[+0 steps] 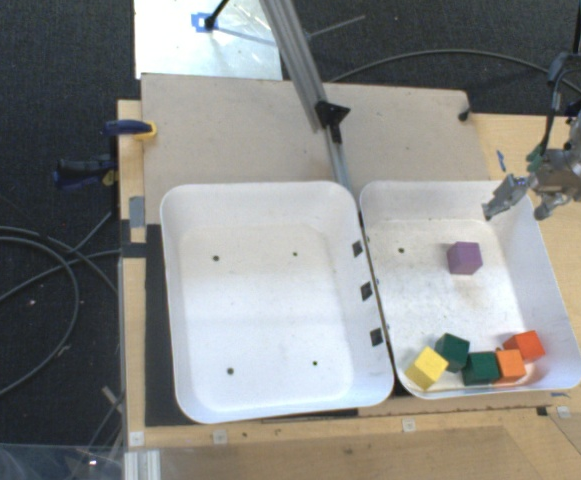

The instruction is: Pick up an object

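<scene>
My gripper (523, 203) hangs over the far right rim of the right bin (410, 193), open, with nothing between its fingers. A purple cube (464, 258) sits alone in that bin, to the left of and below the gripper and apart from it. Along the bin's near edge lie a yellow cube (429, 367), a dark green cube (454, 349), a green cube (481, 368), an orange cube (510, 365) and a red-orange cube (526, 346), packed close together.
The left bin (260, 190) adjoins the right one, with black clips (366, 291) along the shared edge. A slanted metal pole (295, 48) crosses the back of the bench. A blue-and-yellow clamp (120, 128) grips the bench's left edge. Cables lie on the floor at left.
</scene>
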Controlling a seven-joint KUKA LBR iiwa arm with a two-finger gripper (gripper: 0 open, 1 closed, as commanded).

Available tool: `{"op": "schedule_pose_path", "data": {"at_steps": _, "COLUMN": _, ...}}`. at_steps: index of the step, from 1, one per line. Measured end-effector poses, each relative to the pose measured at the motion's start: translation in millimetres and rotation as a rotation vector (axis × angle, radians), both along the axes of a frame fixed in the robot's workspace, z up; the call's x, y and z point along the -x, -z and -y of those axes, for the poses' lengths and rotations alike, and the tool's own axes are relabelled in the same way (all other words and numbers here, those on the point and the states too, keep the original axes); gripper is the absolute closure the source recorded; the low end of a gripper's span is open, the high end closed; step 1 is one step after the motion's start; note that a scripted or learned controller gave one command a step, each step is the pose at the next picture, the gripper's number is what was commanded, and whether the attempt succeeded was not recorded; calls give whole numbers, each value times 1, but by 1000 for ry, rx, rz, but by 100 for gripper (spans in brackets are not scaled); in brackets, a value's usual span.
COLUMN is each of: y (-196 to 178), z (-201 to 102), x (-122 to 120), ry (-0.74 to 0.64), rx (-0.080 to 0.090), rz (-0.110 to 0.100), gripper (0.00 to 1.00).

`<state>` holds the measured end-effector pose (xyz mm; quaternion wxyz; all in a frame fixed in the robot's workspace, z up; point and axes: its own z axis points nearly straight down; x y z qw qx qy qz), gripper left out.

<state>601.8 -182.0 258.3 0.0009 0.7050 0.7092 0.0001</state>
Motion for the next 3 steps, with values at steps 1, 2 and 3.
{"op": "schedule_pose_path", "data": {"at_steps": 1, "y": 119, "z": 12, "x": -28, "ry": 1, "rx": -1, "rz": -5, "gripper": 0}}
{"op": "schedule_pose_path", "data": {"at_steps": 2, "y": 171, "z": -6, "x": -7, "ry": 3, "rx": -3, "rz": -5, "gripper": 0}}
{"op": "schedule_pose_path", "data": {"at_steps": 3, "y": 156, "z": -5, "x": -10, "ry": 0, "rx": -1, "rz": 3, "gripper": 100}}
